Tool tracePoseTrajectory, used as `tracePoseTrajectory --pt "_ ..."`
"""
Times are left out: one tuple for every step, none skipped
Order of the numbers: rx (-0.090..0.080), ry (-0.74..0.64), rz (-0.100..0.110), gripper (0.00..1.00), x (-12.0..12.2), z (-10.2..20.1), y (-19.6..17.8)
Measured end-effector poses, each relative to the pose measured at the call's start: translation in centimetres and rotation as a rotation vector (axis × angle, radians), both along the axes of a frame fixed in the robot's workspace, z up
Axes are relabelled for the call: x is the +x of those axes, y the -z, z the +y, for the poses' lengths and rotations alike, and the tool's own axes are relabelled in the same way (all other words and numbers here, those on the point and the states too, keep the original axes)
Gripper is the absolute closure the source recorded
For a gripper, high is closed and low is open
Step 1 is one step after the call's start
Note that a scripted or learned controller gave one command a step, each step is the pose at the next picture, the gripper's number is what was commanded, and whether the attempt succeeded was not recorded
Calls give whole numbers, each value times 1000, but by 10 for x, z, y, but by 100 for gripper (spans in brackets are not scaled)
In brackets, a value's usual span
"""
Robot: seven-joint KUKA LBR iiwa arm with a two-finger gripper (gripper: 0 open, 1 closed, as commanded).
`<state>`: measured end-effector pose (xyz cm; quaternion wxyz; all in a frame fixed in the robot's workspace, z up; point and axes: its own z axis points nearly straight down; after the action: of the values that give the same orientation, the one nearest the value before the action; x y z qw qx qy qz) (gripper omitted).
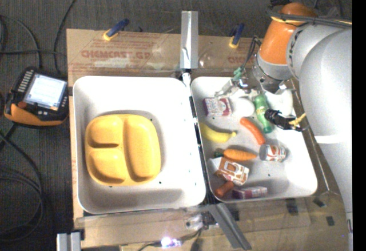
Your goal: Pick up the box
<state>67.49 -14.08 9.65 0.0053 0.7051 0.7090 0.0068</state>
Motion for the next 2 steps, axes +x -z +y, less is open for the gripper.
tracePoseTrajectory --pt "-7 64 -2 0 -7 38 1" --pt "7 263 -3 0 -19 39 0"
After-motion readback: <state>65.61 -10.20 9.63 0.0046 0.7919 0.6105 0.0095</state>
